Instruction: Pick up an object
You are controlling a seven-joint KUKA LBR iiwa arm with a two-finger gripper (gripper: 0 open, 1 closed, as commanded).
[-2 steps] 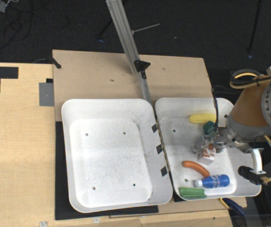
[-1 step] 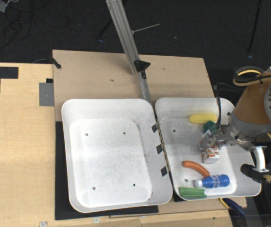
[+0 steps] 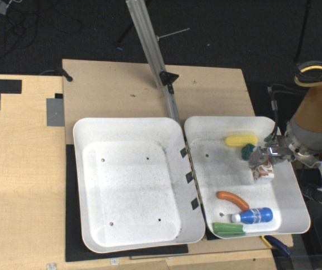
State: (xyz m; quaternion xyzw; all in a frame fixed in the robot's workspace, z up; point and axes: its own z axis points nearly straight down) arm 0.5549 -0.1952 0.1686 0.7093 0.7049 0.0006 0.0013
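Green item: a flat green piece [image 3: 228, 229] lies at the near rim of the right bin [image 3: 295, 207], closest to the camera.
Blue bottle: a blue bottle with a white cap [image 3: 254, 215] lies on its side just behind the green item, nearly touching it.
Orange piece: a curved orange piece [image 3: 233, 199] rests a little farther in, near the bottle but apart from it.
Claw: the claw [image 3: 260, 161] sits low at the bin's right side, over a small red-and-white thing [image 3: 263, 173]; whether its jaws are spread or closed cannot be told from this view.
Teal object: a small teal thing [image 3: 248, 149] lies just beside the claw, on its far side.
Yellow object: a yellow, corn-like thing [image 3: 241, 141] lies farthest back, touching the teal one.
Left bin: the left bin [image 3: 82, 134] stands beside the right one on the bench [image 3: 20, 151].
Step in hand: likely the descent or closing onto a target near the teal and red-and-white things; nothing is seen held.
Next move: it calls for a firm closure on one item alone, then a straight lift clear of the bin wall, without dragging the neighbours.
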